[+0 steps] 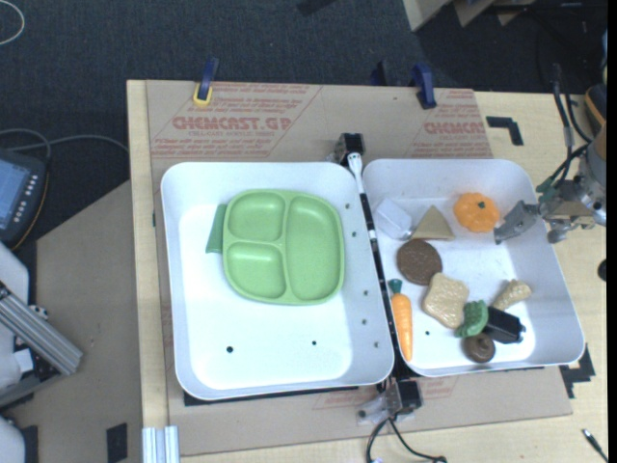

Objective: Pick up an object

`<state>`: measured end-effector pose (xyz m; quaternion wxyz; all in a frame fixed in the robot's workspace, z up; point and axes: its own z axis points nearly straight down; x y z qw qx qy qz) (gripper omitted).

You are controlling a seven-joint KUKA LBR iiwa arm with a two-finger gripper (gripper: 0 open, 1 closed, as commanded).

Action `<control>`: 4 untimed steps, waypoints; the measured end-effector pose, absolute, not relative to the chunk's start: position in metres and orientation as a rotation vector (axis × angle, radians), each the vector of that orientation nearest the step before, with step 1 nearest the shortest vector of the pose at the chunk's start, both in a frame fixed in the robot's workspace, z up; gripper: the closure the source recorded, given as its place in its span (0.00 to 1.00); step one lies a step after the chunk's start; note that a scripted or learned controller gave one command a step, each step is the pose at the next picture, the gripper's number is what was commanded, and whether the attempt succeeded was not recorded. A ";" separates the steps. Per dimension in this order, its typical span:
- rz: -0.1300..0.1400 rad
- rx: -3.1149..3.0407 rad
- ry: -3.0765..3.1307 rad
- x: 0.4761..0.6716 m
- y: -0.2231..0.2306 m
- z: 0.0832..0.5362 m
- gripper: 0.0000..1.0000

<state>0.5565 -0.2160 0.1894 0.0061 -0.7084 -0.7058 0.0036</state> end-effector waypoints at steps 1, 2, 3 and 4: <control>0.000 -2.222 -2.222 0.560 -0.216 0.197 0.00; 0.004 -2.217 -2.219 0.568 -0.217 0.150 0.00; 0.003 -2.216 -2.219 0.564 -0.211 0.105 0.00; 0.002 -2.218 -2.220 0.564 -0.210 0.084 0.00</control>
